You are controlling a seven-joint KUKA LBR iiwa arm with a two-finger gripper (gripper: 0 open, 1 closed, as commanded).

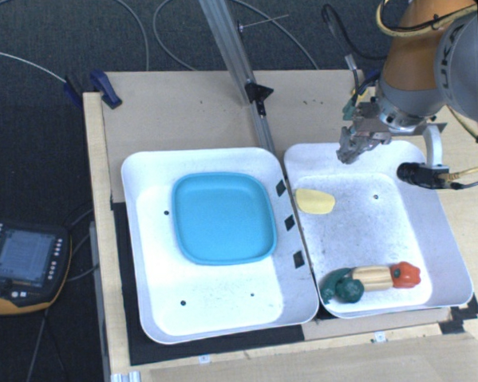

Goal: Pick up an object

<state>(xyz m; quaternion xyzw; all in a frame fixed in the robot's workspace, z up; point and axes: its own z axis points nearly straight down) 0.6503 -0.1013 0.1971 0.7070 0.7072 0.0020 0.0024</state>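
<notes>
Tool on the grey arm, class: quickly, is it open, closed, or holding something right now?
Tool: cannot be told whether open or closed. It hovers over the far edge of the right bin, with nothing seen in it.

Blue plate (224, 217): square with rounded corners, shallow, lying flat and upright in the left bin (146, 255), toward its upper middle, left of frame centre. Yellow piece (314, 201): pale, rounded, oval-like, lying flat in the right bin (433, 240) near its upper left corner, just right of the divide between bins. Green item (343, 288): dark, rounded, at the lower left of the right bin. Tan stick (372, 278): short cylinder lying horizontally, touching the green item at its left end. Red item (406, 275): small, rounded, touching the stick's right end.
</notes>
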